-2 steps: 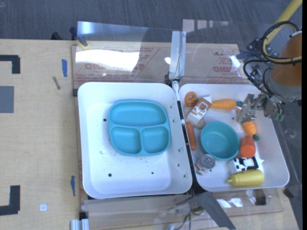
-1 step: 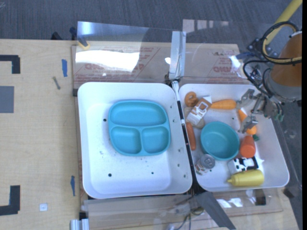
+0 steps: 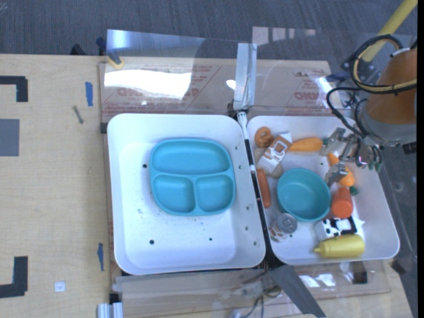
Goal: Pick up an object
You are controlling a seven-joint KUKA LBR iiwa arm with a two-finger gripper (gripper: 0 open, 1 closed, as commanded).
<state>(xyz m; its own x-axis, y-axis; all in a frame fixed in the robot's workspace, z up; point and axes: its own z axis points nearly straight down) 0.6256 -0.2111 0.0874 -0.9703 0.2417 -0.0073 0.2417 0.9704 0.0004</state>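
**Kid:** Wood, right? Is that what you stand on?

**Arm:** Yes. I work at a pale wooden bench (image 3: pixel 46 197). It has black marks and little bits of blue tape on it. Grey floor (image 3: pixel 132 5) shows past the far edge. Clear plastic sheets (image 3: pixel 165 78) stand up behind my two bins.

**Kid:** What is in the bins?

**Arm:** The left bin (image 3: pixel 126 244) has a blue plate (image 3: pixel 192 176) with three parts. It sits in the middle, a bit toward the far edge. The right bin (image 3: pixel 384 224) is packed. A blue bowl (image 3: pixel 303 194) sits in the middle of it. A long orange stick (image 3: pixel 264 188) lies along the left wall. A small box (image 3: pixel 273 154) and an orange ring (image 3: pixel 264 136) sit by the far left corner. A toy carrot (image 3: pixel 305 145) lies by the far edge. A round silver thing (image 3: pixel 285 224) is just beside the bowl, on the near side. A yellow bottle (image 3: pixel 340 246) lies by the near edge. A black and white toy (image 3: pixel 339 227) touches it, and a red-orange toy (image 3: pixel 342 204) sits just beyond that.

**Kid:** Where is your hand?

**Arm:** My gripper (image 3: pixel 344 161) is over the right side of the right bin, close to the bowl's rim. Black cables (image 3: pixel 348 98) hang by my wrist. Small orange bits sit right by my fingers. The toys are crowded there. I cannot tell if my hand is open or closed, or if it has anything.
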